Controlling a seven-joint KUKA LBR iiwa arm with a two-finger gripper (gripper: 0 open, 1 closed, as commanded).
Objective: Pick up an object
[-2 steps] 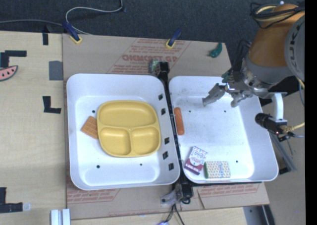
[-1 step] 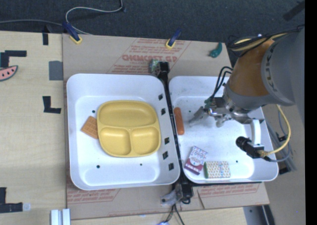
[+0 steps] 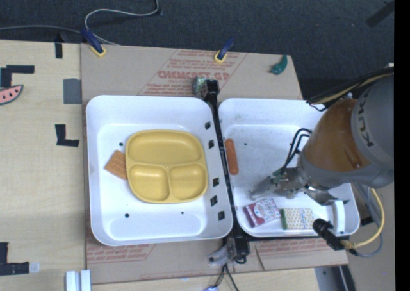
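The claw (image 3: 266, 185) hangs low in the right bin (image 3: 256, 111), above its front edge; whether it is open cannot be told. Just below it lie two flat packets, one red (image 3: 259, 211), one green (image 3: 296, 218), probably light and thin, best pinched across an edge. One orange stick (image 3: 231, 156) lies by the left wall. The left bin (image 3: 102, 155) holds one yellow tray (image 3: 168, 165) and one cracker (image 3: 116, 165).

Light is even and rather soft, from above; both white bins (image 3: 96, 174) look bright, w/ mild glare on their rims. Shadows are weak, e.g. under the arm (image 3: 346, 145). Picture is low-res, slightly blurry, small details unreadable.
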